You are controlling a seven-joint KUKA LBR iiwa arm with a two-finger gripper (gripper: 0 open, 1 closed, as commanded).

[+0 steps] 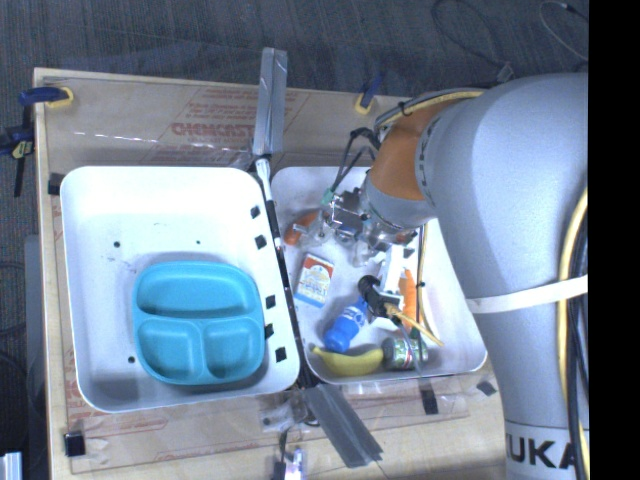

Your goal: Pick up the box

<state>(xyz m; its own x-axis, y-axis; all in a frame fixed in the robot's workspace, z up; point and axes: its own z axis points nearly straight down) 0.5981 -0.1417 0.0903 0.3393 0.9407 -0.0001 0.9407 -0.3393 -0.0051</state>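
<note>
Small red-and-white box [314, 279] lies flat in right bin [455, 313], near divider w/ left bin. Gripper [352, 230] hovers just above-right of box; grip state: cannot tell (wrist blocks view). Risk: clutter — blue bottle [346, 329], banana [350, 360], carrot [408, 300] close by; flat box may slide vs. get pinched.

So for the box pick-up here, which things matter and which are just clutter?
Part of the job:
- box, lying in the right bin
- gripper, above that bin

Just lying about:
- banana
- blue bottle
- can
- carrot
- blue tray in the left bin
</note>
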